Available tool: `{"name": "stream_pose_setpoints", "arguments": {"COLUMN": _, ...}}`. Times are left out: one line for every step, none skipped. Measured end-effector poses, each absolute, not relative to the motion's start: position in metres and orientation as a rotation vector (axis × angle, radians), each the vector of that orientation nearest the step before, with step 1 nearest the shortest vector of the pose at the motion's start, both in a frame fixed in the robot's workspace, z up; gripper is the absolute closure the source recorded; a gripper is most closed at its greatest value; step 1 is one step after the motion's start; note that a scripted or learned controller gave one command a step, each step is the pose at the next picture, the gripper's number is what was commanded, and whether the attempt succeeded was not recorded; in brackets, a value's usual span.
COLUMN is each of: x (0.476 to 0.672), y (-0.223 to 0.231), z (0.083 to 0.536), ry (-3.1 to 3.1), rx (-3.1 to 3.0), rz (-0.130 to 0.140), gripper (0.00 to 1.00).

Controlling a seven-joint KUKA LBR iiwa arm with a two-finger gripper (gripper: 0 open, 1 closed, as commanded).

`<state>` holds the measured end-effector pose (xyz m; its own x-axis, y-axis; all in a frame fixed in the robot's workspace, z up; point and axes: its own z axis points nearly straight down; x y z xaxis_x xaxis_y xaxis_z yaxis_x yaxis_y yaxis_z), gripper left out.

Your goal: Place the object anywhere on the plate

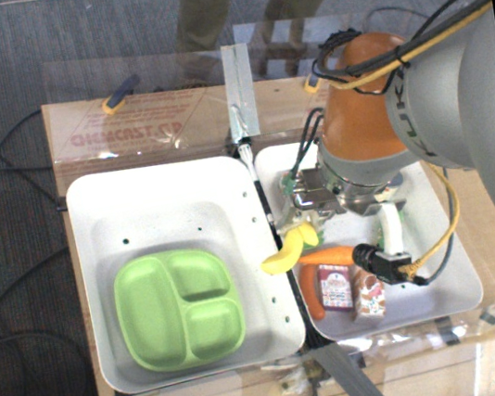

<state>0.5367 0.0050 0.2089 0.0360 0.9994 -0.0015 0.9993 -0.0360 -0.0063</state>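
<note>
With the banana (287, 253) apparently hanging below the jaws, whose grip I cannot tell, carry it leftward, well over the green plate (179, 307).

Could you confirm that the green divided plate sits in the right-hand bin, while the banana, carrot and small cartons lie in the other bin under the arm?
Not quite: the camera view shows the green plate in the left bin. The banana, carrot and cartons do lie in the other bin, under the arm.
</note>
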Motion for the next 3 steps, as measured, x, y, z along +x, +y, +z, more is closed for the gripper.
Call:
{"name": "stream_pose_setpoints", "arguments": {"x": 0.558, "y": -0.025, "z": 0.214, "ry": -2.127, "rx": -2.308, "rz": 0.008, "gripper": 1.00}}
{"name": "stream_pose_setpoints", "arguments": {"x": 0.523, "y": 0.067, "z": 0.218, "ry": -2.307, "rx": -2.126, "rz": 0.009, "gripper": 1.00}}
{"name": "stream_pose_setpoints", "arguments": {"x": 0.504, "y": 0.111, "z": 0.221, "ry": -2.574, "rx": -1.794, "rz": 0.008, "gripper": 1.00}}
